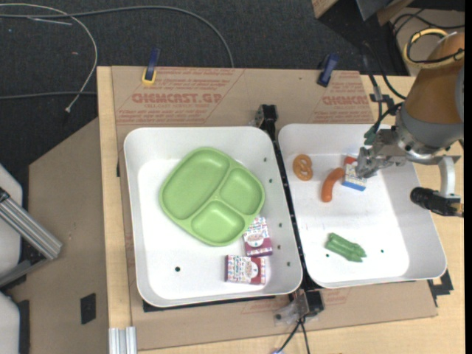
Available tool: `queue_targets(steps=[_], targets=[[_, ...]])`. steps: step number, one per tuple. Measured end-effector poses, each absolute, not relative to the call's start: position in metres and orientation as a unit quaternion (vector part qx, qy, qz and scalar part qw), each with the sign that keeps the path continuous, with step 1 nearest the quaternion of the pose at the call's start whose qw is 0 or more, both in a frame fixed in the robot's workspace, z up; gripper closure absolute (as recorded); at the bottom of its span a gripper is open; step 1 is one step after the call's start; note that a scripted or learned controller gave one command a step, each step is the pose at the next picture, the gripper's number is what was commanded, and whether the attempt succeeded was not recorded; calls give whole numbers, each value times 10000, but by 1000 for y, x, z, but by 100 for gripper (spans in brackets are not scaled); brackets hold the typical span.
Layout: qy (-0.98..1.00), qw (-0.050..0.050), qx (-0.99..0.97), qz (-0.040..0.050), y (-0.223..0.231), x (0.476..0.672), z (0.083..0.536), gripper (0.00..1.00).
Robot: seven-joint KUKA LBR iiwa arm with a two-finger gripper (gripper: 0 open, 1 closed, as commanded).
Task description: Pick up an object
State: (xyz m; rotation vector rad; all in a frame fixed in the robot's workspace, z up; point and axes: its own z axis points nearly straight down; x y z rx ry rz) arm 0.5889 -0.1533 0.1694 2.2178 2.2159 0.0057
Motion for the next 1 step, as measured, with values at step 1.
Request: queue_targets(steps=[1], targets=[[7076,33,7067,20,-154,591,219,100]])
